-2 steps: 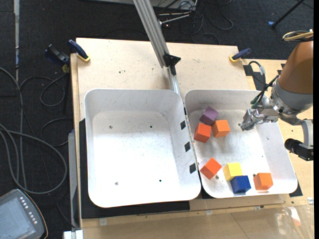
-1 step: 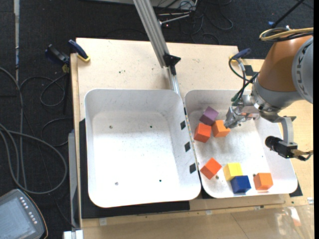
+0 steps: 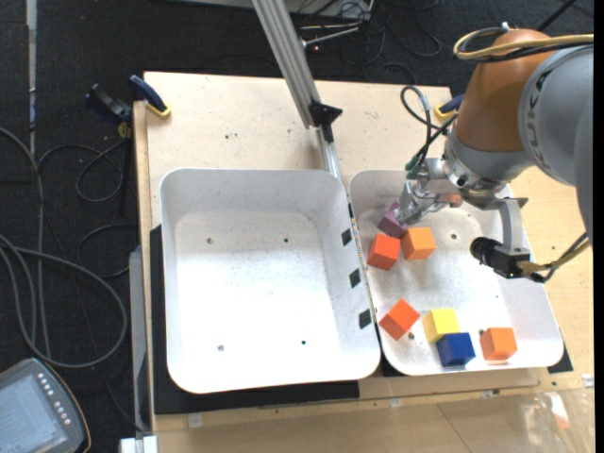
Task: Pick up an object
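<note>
The right bin [image 3: 528, 295] holds several blocks. A small purple block [image 3: 391, 224] lies near its upper left corner, with a red-orange block [image 3: 383, 251] and an orange block [image 3: 418, 243] just below it. My gripper [image 3: 406, 209] hangs low over the bin, its tip right at the purple block's upper right edge; contact between them is unclear. Near the front edge sit another red-orange block [image 3: 399, 317], a yellow block [image 3: 439, 324], a blue block [image 3: 456, 348] and an orange block [image 3: 497, 343].
The left bin [image 3: 255, 281] stands beside the right one. A slanted metal rail [image 3: 288, 50] ends at the bins' shared back corner. A black fitting with a cable [image 3: 500, 256] hangs from the wrist over the right bin. A blue-yellow clamp [image 3: 143, 97] lies at the bench's back left.
</note>
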`<state>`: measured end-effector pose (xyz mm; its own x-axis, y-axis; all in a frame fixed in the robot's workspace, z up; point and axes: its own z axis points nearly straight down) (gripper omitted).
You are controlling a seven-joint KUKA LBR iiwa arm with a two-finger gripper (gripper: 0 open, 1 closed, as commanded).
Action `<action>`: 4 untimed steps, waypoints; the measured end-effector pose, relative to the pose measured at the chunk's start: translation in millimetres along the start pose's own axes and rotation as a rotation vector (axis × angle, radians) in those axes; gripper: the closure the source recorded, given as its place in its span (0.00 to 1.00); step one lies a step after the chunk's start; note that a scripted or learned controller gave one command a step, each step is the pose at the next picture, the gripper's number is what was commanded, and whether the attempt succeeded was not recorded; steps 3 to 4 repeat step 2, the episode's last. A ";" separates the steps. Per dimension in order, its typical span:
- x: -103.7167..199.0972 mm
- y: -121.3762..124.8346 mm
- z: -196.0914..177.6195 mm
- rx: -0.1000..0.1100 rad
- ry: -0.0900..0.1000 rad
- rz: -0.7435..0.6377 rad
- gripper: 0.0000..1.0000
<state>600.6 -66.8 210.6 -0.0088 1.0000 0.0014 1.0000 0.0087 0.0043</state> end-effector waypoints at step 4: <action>107.0 30.2 -21.9 0.001 0.001 0.000 1.00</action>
